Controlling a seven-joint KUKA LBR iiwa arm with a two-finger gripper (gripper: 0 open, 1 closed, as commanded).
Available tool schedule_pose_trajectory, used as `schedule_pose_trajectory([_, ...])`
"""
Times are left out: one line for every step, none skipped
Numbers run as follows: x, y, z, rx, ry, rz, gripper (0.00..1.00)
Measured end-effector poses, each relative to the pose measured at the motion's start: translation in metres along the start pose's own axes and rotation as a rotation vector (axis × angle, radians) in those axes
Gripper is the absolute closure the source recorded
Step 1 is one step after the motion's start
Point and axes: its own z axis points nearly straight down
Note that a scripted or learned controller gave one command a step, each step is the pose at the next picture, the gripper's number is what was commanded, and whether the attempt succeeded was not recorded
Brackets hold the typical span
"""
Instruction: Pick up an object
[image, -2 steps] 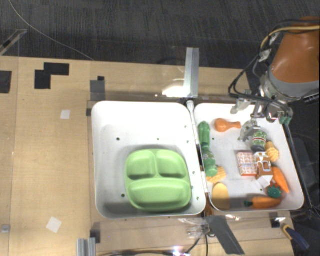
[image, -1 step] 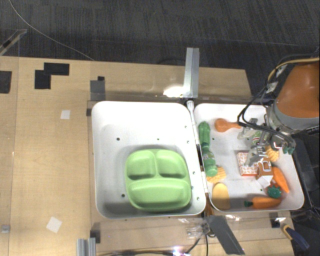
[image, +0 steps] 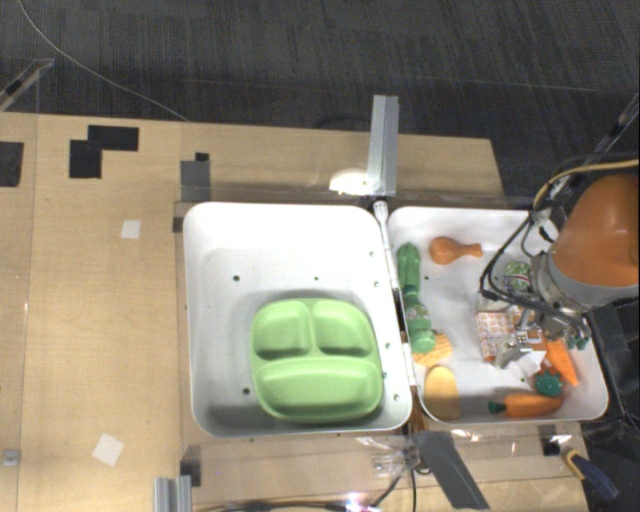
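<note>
My gripper (image: 522, 343) hangs low over the right bin (image: 600, 405), under the orange band of the arm (image: 600, 235). It sits right beside a small reddish-white packet (image: 492, 332), whose right side it hides. Just right of and below the gripper lie an orange carrot (image: 562, 362) and a small dark green piece (image: 547, 382). A second carrot (image: 528, 404) lies along the bin's front wall. Nothing shows as lifted off the bin floor.
A green bottle (image: 410, 280) lies along the right bin's left wall, with a yellow piece (image: 435, 347) and an orange-yellow egg shape (image: 441, 388) below it. An orange drumstick (image: 452, 249) lies at the back. The left bin (image: 215, 250) holds a green divided tray (image: 316, 357).
</note>
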Motion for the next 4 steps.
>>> schedule_pose_trajectory([0.045,0.033,-0.002,0.001,-0.003,-0.058,0.00])
schedule_pose_trajectory([0.028,0.066,-0.002,0.003,-0.007,-0.468,0.00])
schedule_pose_trajectory([-0.040,0.060,0.001,-0.002,-0.001,-0.301,0.00])
schedule_pose_trajectory([0.013,0.079,-0.002,-0.001,-0.004,-0.147,0.00])
